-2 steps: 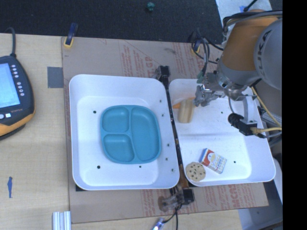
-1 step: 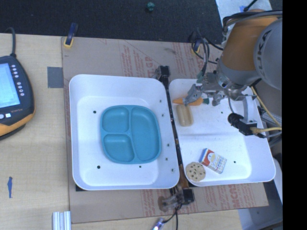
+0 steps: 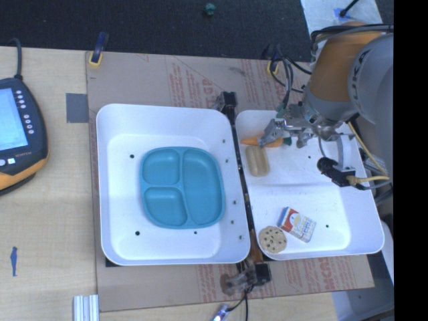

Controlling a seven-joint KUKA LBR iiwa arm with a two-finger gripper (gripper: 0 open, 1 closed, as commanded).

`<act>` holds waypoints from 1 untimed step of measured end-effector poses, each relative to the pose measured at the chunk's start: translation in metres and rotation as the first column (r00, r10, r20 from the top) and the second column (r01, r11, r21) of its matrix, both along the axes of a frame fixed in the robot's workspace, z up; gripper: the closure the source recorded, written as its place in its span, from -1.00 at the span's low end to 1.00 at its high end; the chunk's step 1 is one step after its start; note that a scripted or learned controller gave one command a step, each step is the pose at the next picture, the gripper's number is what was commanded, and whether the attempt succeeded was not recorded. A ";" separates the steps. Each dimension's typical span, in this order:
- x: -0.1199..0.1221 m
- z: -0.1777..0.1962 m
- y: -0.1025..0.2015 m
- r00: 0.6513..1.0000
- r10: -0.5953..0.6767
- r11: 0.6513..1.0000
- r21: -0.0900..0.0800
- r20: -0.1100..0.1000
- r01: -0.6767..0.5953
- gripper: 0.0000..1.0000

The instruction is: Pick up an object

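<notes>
The grey arm with its orange band reaches in from the right and hangs over the upper part of the right bin, its pincer pointing toward that bin's left wall. Whether the pincer stands open or closed cannot be told from here, since its tips blur into the bright bin floor, and nothing can be seen clamped in it. An orange carrot-like piece lies just to the left of the pincer tips, close enough that touching or apart cannot be settled. Just below the tips, a tan bread-roll-shaped piece lies lengthwise against the left wall of the same bin, near the pincer but not in it. Well apart from the pincer, toward the near edge of the right bin, lie a round cookie and, just beside it to the right, a small red, white and blue carton lying tilted. The left bin holds a blue divided plate of three compartments, flat at its middle. Both bins sit side by side on a brown cardboard sheet on the tabletop, and a control pendant with an orange-trimmed casing rests at the left edge.
</notes>
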State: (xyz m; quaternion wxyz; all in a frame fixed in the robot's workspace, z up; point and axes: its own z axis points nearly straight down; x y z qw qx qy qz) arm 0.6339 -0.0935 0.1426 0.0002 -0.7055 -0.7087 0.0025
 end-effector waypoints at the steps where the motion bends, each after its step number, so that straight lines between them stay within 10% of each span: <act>1: 0.022 -0.050 -0.002 1.000 0.002 1.000 0.001 0.001 -0.002 -1.00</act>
